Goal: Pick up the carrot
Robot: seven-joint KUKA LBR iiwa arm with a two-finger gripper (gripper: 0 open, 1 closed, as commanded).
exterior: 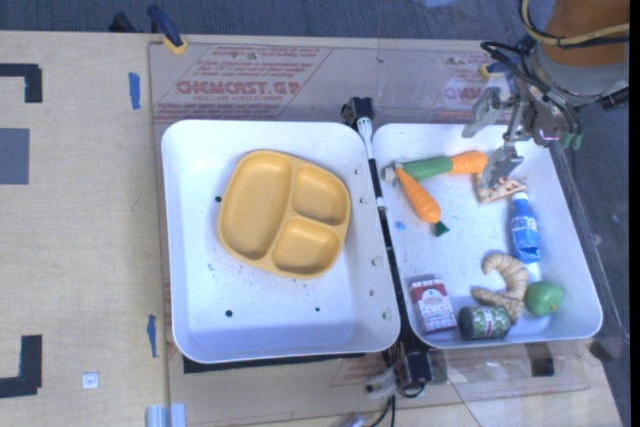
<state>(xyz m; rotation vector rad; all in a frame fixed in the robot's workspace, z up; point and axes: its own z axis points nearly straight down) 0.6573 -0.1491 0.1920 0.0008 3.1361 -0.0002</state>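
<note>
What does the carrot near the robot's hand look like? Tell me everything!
The carrot lies flat in the right bin, near its far edge. It looks like a plastic toy: a green leafy end pointing left and an orange body pointing right. Its orange tip sits right by the gripper, which is low over it. A second carrot lies slanted just below, its top end close to the green part.
</note>
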